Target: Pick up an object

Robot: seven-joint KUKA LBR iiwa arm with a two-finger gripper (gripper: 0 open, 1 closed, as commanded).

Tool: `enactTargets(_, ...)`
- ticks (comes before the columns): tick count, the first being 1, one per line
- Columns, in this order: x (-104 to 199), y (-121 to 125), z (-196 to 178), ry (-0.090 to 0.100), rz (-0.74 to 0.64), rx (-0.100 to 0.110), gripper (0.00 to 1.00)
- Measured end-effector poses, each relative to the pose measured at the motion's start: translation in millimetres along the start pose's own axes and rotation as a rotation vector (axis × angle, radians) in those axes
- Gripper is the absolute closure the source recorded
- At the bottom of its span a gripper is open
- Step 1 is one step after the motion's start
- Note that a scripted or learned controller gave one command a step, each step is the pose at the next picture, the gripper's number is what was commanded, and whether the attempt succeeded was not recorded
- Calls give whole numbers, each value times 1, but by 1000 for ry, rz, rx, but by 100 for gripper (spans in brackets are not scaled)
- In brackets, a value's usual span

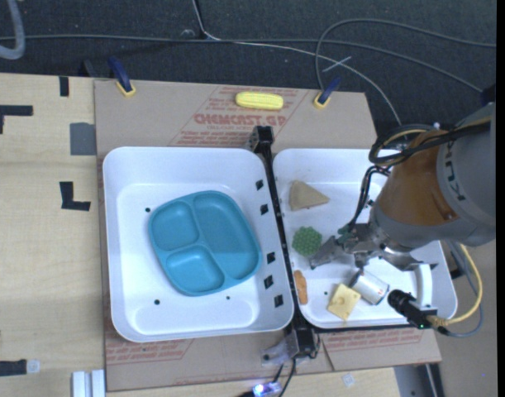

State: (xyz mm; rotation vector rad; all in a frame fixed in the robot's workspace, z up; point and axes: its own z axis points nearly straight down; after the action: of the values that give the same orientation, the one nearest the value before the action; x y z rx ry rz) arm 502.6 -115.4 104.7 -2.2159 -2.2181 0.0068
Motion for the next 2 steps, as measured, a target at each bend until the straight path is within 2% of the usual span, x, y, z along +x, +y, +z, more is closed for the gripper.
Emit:
enactTargets(1, 0, 1, -13, 0, -1, -3, 100)
enactTargets(2, 1, -1, -75, -2, 0, -11, 100)
